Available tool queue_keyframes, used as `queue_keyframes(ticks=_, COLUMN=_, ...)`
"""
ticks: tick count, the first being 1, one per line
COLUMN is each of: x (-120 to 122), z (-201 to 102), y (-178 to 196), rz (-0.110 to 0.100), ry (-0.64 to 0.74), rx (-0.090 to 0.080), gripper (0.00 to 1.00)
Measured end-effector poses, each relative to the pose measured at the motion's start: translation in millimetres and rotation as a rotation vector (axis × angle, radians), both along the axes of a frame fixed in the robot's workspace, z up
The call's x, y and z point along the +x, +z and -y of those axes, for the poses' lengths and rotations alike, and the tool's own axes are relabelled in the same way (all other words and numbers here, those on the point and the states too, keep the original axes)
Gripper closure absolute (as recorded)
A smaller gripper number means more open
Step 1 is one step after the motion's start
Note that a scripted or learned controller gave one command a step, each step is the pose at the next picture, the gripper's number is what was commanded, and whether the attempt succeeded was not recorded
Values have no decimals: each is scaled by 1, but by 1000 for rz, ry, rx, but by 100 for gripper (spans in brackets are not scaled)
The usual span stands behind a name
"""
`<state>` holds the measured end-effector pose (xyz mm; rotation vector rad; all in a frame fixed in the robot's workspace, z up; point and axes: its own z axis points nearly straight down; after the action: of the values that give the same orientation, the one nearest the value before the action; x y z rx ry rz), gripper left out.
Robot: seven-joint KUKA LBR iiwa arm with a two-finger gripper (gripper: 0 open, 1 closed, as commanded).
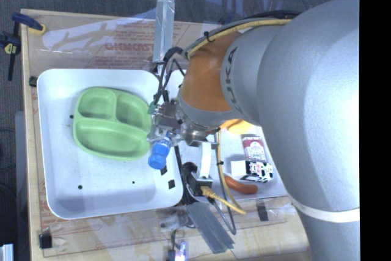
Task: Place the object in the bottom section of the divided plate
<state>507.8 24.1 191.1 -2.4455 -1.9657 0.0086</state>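
Observation:
A green divided plate [112, 123] lies in the left white bin [91, 195], with two small sections at the back and one long section at the front. All three sections look bare. My gripper [162, 139] hangs by the plate's right rim, near the wall between the bins. A small blue bottle-like object [159, 154] sits between its fingers, just off the plate's lower right corner and above the bin floor. The arm's orange band and grey body cover much of the right bin.
In the right bin lie a yellow item [234, 126], a red and white packet [252, 147], a black-and-white spotted carton [257, 170] and a reddish sausage [241, 185]. The left bin's floor in front of the plate is bare white.

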Motion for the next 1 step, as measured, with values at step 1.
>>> queue_keyframes(ticks=1, x=72, z=-61, y=19, rz=1, ry=42, rx=0, gripper=100)
